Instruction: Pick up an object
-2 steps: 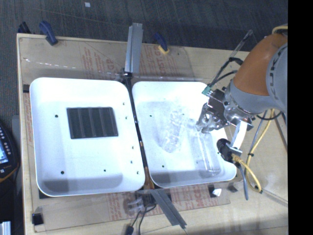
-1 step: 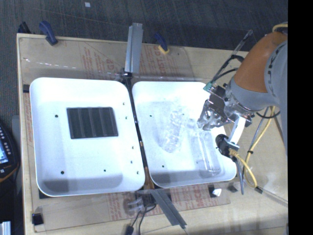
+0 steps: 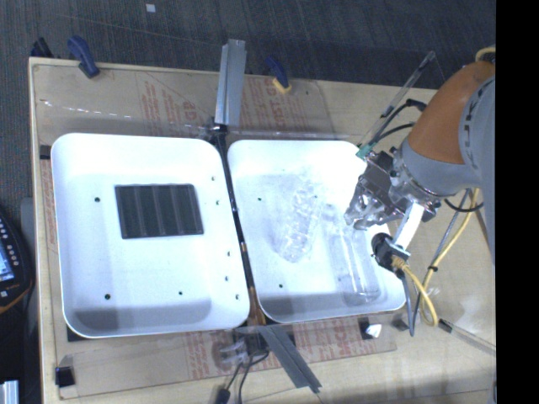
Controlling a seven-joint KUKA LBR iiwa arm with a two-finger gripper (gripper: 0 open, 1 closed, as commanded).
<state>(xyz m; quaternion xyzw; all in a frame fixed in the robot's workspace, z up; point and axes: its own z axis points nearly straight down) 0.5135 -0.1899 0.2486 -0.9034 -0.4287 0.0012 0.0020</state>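
Note:
A dark grey ribbed rectangular pad [image 3: 159,210] lies flat in the left bin [image 3: 76,167]. In the right bin [image 3: 261,167] a clear, crinkled plastic object [image 3: 296,222] rests near the middle. A second clear, elongated piece [image 3: 354,269] lies toward the front right corner. My gripper [image 3: 364,212] hangs over the right bin's right side, just above and behind the elongated clear piece and to the right of the crinkled one. Nothing can be made out in its grasp.
The arm's orange band [image 3: 446,116] and grey wrist, with trailing yellow and black cables [image 3: 438,259], reach in over the right rim. A metal divider bar [image 3: 229,82] and blue clamps [image 3: 84,57] stand at the bench's back edge. A bracket [image 3: 278,356] juts out at the front.

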